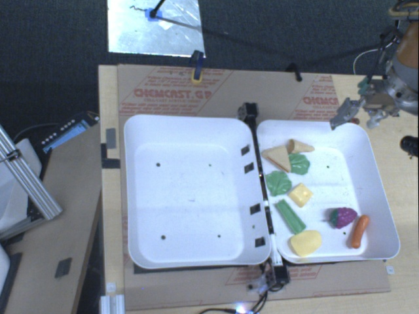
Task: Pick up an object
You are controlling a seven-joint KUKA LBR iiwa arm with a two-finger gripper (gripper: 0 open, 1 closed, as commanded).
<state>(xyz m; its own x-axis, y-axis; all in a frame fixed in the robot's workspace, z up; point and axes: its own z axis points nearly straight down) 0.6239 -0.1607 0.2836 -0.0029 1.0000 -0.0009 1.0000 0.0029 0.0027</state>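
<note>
The right bin (376,169) holds several toy foods: a tan wedge (277,157), a small tan cone (300,146), two green leafy pieces (300,165) (277,184), a yellow cube (300,194), a green stick (289,216), a yellow lemon-like lump (306,243), a purple grape bunch (342,217) and an orange sausage shape (358,231). My gripper (359,115) hangs above the bin's far right corner, well off from the foods. It is open, with nothing between its fingers (342,114).
The left bin (190,126) lies beside the right one, joined by a black hinge strip (258,175). Both rest on a cardboard sheet (170,87). A foil square (155,17) lies behind, and a metal frame (23,175) stands at the left.
</note>
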